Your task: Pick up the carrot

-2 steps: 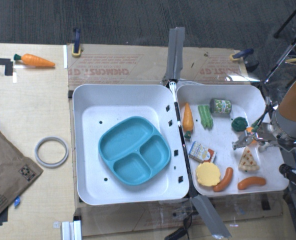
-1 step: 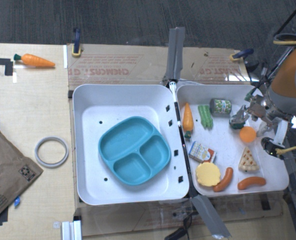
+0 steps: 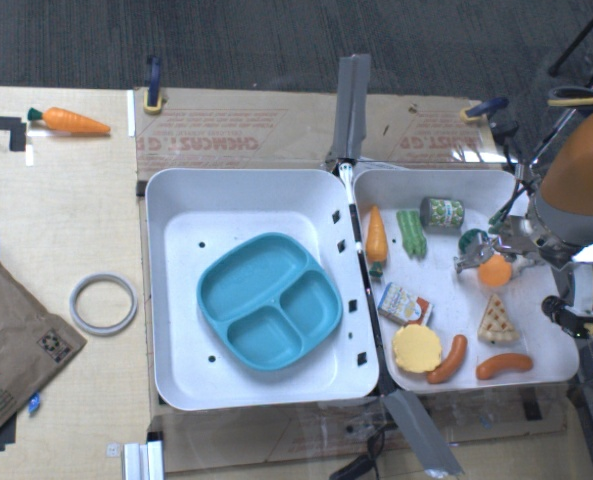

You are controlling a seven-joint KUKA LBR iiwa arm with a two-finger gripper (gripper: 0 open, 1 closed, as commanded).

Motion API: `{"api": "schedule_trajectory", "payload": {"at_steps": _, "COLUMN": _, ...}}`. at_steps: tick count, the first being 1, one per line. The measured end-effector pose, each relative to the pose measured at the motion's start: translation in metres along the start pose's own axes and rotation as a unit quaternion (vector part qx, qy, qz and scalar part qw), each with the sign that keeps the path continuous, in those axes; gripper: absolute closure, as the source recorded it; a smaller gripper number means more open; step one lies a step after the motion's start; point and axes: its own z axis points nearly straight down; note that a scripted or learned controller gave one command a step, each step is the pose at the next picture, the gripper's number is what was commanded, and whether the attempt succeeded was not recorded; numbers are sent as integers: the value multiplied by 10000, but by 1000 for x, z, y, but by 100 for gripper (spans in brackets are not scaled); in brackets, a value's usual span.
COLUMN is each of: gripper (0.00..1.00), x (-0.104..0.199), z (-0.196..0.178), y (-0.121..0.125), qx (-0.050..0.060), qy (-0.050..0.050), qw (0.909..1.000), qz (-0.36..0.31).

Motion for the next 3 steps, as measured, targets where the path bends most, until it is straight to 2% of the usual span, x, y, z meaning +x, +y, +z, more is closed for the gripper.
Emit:
{"api": "schedule_trajectory", "payload": {"at_steps": 1, "gripper": 100, "x": -2, "z": -9, "y": 0, "qx": -2, "qy": -21, "qw": 10000, "qz": -1}}
{"api": "schedule_trajectory", "payload": {"at_steps": 2, "gripper": 100, "x": 97, "z": 1, "y": 25, "qx": -6, "qy": -21, "qw": 9994, "qz": -352}}
{"api": "schedule_trajectory", "payload": {"at_steps": 3, "gripper": 100, "x": 165, "z": -99, "y": 44, "qx": -9, "qy": -29, "qw": 9999, "qz": 109}}
